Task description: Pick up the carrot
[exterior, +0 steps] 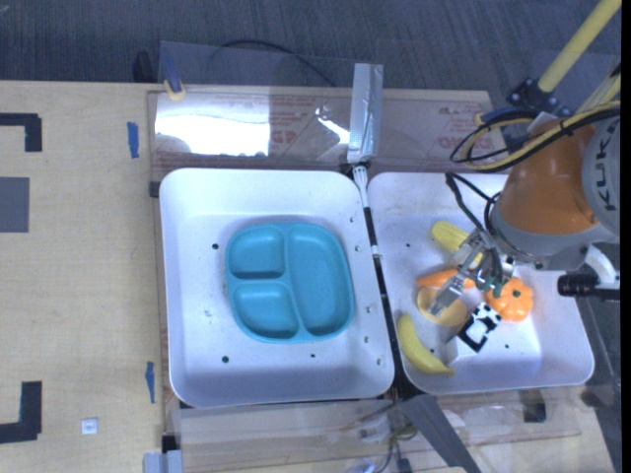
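The carrot (pixel 515 302) is a short orange piece with a green top, lying in the right bin (pixel 562 363) near its right side. My gripper (pixel 458 289) hangs low over the middle of that bin, just left of the carrot. Its tip sits over a second orange object (pixel 432 286), whose right part it hides. I see nothing of the carrot inside the gripper. A black-and-white tag (pixel 479 325) lies just below the gripper.
A yellow banana (pixel 419 348) lies at the right bin's front left, and another yellow piece (pixel 449 235) lies behind the gripper. The left bin (pixel 187 264) holds a blue divided plate (pixel 291 279). Cables trail from the arm (pixel 552 190) at the right.
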`<state>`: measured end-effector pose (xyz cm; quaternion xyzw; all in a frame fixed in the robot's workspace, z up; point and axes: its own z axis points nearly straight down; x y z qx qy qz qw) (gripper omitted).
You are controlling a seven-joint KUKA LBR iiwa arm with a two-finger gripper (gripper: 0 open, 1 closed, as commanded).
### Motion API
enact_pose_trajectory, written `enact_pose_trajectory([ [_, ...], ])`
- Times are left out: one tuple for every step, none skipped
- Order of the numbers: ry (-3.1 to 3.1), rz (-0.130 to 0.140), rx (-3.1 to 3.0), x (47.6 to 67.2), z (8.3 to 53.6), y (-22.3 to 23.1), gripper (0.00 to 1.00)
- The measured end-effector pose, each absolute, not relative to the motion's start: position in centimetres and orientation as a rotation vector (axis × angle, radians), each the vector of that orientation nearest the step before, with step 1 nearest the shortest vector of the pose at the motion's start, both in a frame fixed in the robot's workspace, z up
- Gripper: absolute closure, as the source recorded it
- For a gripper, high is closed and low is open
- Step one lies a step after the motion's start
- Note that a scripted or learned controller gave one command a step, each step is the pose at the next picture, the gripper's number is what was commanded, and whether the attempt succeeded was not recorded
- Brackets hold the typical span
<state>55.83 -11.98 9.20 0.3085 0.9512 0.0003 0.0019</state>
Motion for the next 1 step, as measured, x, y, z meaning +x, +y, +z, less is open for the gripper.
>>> enact_pose_trajectory([
  [2.979, 0.006, 0.965, 56.02, 10.34, -11.83, 1.0],
])
